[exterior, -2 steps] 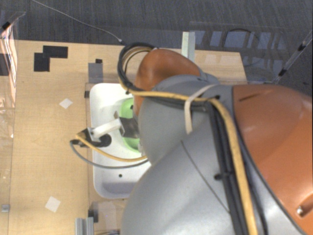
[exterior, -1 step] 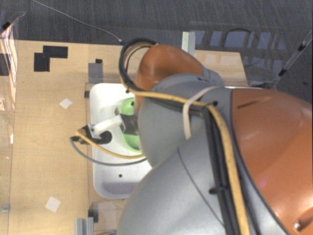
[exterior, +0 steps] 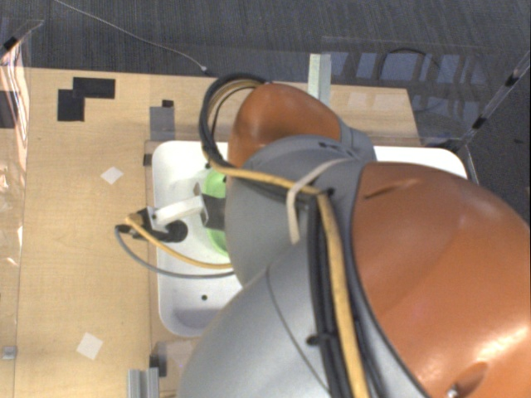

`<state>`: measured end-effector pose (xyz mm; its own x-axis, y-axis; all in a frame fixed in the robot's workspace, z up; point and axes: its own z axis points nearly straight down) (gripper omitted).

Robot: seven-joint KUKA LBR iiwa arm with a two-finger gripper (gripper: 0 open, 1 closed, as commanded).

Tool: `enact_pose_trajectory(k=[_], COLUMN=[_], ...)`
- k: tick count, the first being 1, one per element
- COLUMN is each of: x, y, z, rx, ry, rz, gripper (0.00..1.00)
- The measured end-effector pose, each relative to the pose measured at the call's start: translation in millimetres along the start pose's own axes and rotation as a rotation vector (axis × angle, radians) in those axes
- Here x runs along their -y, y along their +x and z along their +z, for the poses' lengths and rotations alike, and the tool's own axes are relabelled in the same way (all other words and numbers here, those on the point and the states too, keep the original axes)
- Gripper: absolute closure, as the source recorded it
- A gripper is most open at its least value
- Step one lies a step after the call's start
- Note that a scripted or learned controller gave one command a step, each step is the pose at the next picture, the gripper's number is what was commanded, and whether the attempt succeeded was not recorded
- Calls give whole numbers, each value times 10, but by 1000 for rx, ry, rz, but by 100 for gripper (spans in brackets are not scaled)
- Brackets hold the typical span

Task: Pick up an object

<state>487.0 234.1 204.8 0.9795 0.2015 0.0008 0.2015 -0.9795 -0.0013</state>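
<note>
Grey arm [exterior: 332,247] with broad orange casing reaching in from the right, bulking over most of the right and lower part of the worktop [exterior: 75,247] and covering much of both bins

Left white bin [exterior: 170,181] partly showing beside the arm, its left wall and rounded near-left corner bare, set toward the middle of the tan worktop

Bright green object [exterior: 216,185] inside that bin, against the arm's edge, seen in two patches with a dark part of the wrist between them; shape not readable, mostly hidden

Jaws hidden under the wrist, down over the left bin near the green object; cannot tell how far open, nor whether anything held

Black and yellow cables [exterior: 153,237] looping out from the wrist across the bin's left wall onto the worktop, with a white fitting [exterior: 178,212] beside them

Black marker blocks [exterior: 83,96] near the far-left corner of the worktop, small pale squares [exterior: 111,175] along its left side

Second bin's rim [exterior: 444,157] peeking past the arm near the far-right edge
</note>
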Motion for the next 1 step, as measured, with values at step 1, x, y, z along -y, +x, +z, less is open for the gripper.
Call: enact_pose_trajectory(k=[1], x=[6], y=[1], z=[-345], rx=[0], ry=[-2], rz=[-394], gripper=[100])
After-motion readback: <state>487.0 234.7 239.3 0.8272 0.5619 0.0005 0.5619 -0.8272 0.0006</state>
